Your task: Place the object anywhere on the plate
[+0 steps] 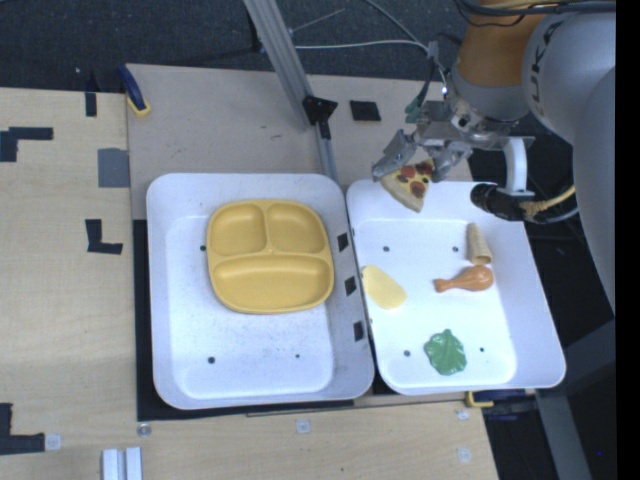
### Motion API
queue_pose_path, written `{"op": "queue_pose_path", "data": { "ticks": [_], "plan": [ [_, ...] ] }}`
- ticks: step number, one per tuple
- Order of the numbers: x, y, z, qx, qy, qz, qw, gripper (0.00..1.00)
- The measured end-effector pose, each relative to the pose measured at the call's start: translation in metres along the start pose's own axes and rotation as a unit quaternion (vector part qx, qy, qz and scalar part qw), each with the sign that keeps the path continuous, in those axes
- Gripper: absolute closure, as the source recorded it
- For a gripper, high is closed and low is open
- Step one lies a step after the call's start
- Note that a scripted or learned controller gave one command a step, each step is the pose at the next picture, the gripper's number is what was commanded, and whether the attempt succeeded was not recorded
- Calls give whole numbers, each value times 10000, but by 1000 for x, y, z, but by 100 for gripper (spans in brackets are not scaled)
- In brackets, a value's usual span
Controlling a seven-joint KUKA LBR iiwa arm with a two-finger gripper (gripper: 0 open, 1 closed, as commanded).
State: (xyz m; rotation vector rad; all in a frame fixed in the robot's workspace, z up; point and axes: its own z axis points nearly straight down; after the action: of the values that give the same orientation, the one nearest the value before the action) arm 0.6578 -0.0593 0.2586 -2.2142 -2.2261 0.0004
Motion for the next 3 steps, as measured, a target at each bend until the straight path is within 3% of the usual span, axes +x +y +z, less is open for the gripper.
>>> {"op": "queue_pose_path", "data": {
  "ticks": [2, 3],
  "plan": [
    [96, -8, 10, 6, -3, 0, 10000, 100],
    [154, -10, 32, 16, -3, -6, 10000, 100]
  ]
}}
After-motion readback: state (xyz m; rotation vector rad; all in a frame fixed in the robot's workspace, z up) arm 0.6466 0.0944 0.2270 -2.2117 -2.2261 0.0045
